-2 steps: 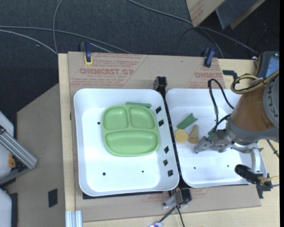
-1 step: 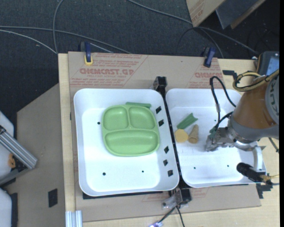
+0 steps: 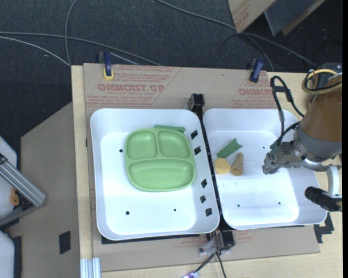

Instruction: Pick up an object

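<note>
Sitting low in the frame, bench (image 3: 136, 255) edge is brown board, a loose cable (image 3: 209, 263) hanging off bottom centre by a small clamp; a metal rail (image 3: 22, 184) pokes in at far left over dark carpet (image 3: 32, 81). Two white bins side by side on the board: left bin (image 3: 109, 212) holds a green divided plate (image 3: 160, 160), three compartments, lying flat toward the bin's upper half, with a thin dark green strip (image 3: 169, 128) just beyond its top edge. Black clips run down the seam between the bins. Right bin (image 3: 255, 209) has three small things bunched near its left wall: yellow block (image 3: 221, 166), tan cone-like piece (image 3: 237, 164) touching it on the right, green wedge (image 3: 229, 147) just above both. Gripper (image 3: 270, 161) is at the bin's right-middle, well apart from that bunch, nothing between it and them; fingers too dark and small, cannot tell how far open, nothing visibly held. Arm (image 3: 321, 125) comes in from the right edge, orange band above grey wrist, black cable (image 3: 280, 103) looping over it. Further up, board shows red printed lettering (image 3: 130, 87), two blue clamps (image 3: 107, 62) on the top edge, then carpet with cables and a cardboard corner (image 3: 247, 13) at upper right.
</note>
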Robot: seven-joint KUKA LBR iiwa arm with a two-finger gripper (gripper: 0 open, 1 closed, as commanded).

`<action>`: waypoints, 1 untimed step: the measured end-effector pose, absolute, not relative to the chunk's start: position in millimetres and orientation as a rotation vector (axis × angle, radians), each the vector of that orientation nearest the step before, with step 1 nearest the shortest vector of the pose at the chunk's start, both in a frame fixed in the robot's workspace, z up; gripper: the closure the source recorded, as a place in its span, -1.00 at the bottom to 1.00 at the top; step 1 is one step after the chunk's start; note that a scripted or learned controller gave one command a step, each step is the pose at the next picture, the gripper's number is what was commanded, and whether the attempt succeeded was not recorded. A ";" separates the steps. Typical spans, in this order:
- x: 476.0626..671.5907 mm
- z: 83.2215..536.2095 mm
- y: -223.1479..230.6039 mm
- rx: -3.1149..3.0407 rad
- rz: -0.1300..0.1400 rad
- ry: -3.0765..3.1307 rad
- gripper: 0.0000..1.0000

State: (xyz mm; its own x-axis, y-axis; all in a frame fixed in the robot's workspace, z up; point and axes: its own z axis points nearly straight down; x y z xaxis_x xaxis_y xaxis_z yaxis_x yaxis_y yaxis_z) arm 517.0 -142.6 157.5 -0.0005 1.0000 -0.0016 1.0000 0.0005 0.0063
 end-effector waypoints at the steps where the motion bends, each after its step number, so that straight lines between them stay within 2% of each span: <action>1: 524.3 217.7 -148.7 2.216 0.005 2.218 1.00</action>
State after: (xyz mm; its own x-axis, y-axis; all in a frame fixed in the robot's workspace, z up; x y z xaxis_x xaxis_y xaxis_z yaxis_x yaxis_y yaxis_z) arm 524.3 -148.7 217.7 -0.0009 1.0000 -0.0020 1.0000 0.0009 0.0067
